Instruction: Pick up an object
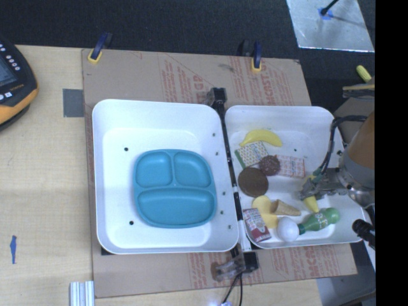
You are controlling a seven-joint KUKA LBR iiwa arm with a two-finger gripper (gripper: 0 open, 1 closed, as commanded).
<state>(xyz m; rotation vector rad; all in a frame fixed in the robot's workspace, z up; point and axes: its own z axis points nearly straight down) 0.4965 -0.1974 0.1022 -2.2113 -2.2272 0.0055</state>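
The arm (360, 148) is reaching in from the right, its end effector (317, 187) hanging low over the right bin (280, 113); whether it is open or gripping anything cannot be told. Lying in that bin are a banana (261, 137), a brown disc (253, 181), a green bottle (317, 220), a white ball (287, 229) and a yellow piece (311, 203) just below the end effector. The left bin (115, 126) is holding a blue 3-section plate (174, 187). Both bins are sitting on the tabletop (44, 171).

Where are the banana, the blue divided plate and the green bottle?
banana (261, 137): camera view, middle of its curve.
blue divided plate (173, 199): camera view, large lower compartment.
green bottle (319, 220): camera view, its body.
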